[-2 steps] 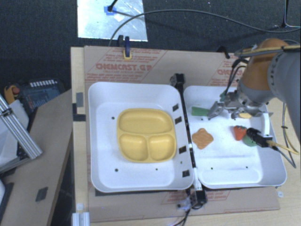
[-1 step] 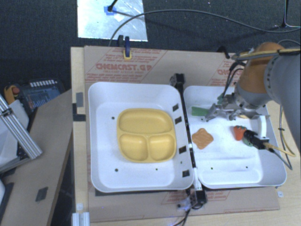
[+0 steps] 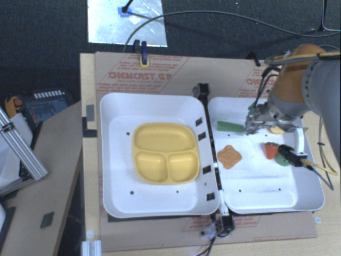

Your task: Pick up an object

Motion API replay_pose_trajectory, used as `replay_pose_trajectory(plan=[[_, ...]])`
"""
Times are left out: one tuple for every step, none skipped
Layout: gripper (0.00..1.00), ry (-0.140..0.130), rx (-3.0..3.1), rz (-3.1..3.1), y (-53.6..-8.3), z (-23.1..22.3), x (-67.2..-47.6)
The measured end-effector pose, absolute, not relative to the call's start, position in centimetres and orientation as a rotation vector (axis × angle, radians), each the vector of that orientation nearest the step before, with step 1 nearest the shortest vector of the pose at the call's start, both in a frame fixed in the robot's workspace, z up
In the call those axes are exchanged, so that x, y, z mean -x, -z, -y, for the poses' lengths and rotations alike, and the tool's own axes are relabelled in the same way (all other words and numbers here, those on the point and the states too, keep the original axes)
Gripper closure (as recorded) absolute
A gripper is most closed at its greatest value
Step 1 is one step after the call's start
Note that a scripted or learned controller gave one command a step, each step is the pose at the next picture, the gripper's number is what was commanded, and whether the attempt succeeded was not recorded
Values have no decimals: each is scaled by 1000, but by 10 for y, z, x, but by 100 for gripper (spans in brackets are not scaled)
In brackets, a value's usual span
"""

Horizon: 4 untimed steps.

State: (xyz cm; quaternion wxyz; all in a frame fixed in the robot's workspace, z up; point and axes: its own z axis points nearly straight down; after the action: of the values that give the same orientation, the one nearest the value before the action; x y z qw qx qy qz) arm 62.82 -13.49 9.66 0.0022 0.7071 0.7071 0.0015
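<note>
Arm (image 3: 306, 84) comes in from 3 o'clock, grey w/ orange band, wrist bent down over the right bin (image 3: 256, 196). Tool (image 3: 254, 125) sits low at approx. 12 o'clock of that bin, right at the 3 o'clock end of a green strip (image 3: 230, 126); looks touching or nearly so. Can't tell if tool is wide, narrow, or gripping anything, since the wrist hides the tips.

Other items in right bin: tan waffle-like piece (image 3: 229, 157) near centre, at 6 o'clock of the green strip. Orange-red and green veg piece (image 3: 274, 152) at 3 o'clock of the tan piece, well apart from it. Pale bit (image 3: 277, 129) peeks from under the wrist.

Left bin (image 3: 120, 196) holds a yellow divided tray (image 3: 165, 152), approx. centre, three sections. Both bins rest on tabletop (image 3: 160, 71).
</note>
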Motion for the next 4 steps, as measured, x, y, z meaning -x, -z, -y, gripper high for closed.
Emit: replay_pose_trajectory(plan=[[100,-5,-2219,-2216,-149,142,-622],[100,-7,-2217,-2215,-211,148,-619],[100,-8,-2211,-2221,-275,143,-618],[100,-5,-2210,-2231,-277,90,-617]])
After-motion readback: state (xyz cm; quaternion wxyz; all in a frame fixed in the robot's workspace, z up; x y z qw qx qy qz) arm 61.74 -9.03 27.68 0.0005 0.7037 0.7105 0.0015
